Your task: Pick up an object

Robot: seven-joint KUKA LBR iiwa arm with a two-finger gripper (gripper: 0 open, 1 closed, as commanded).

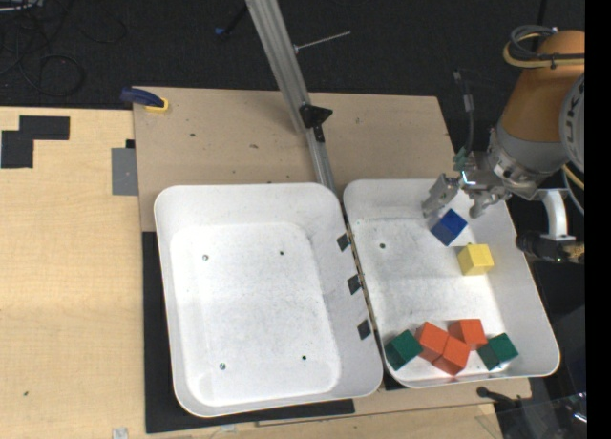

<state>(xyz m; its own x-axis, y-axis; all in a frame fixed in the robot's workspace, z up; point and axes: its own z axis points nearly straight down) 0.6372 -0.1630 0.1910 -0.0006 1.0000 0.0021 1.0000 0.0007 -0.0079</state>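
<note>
The hand, fingers spread apart, hovers near the right bin's far edge, with a blue block just below them, unclamped. A yellow block lies nearby; orange blocks and green blocks cluster along the near edge.

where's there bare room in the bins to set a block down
The left bin floor is bare wall to wall. In the right bin, the stretch between the divider, the yellow block and the front pile is free. Crowded spots: the front, with green and orange blocks, and the gripper over the blue block.
</note>
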